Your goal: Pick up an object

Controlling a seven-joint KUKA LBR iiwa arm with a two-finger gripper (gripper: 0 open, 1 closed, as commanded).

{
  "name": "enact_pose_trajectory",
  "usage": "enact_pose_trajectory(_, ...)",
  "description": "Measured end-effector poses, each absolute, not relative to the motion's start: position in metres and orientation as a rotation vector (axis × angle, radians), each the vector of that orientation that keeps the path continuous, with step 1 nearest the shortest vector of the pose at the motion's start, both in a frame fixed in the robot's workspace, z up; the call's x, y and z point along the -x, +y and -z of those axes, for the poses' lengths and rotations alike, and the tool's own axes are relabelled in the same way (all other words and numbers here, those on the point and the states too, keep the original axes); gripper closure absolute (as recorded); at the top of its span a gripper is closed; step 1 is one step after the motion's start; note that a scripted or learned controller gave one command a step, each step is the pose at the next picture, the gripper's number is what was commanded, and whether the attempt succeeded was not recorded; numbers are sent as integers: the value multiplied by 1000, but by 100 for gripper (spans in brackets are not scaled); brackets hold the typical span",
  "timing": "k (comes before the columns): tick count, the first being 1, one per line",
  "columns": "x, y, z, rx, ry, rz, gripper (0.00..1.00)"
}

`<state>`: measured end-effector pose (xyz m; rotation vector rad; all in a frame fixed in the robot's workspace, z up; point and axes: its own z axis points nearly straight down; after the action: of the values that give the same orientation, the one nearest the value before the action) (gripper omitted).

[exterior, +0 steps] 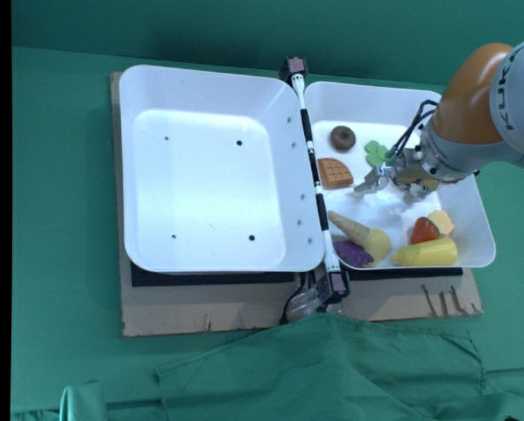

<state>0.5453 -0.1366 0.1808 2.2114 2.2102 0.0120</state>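
My gripper [390, 185] hangs low over the middle of the right bin [465, 202], its fingers spread apart with nothing between them. Toy foods lie around it: a brown donut [343, 137] and a green clover-shaped piece [376, 153] toward the back, a waffle [335, 173] to its left. Nearer the front lie an ice cream cone [357, 230], a purple piece [353, 253], a yellow piece [427, 253], a red strawberry [424, 231] and a small yellow-orange piece [441, 221].
The left bin [211, 169] sits beside the right one, joined by a black-and-white hinge strip [313, 175]. Both rest on a cardboard sheet [201, 318] over green cloth. A fold of green fabric [332, 371] lies at the front.
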Motion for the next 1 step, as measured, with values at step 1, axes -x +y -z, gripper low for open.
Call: enact_pose_trajectory(1,-465,-138,-220,-2229,2214,0,0)
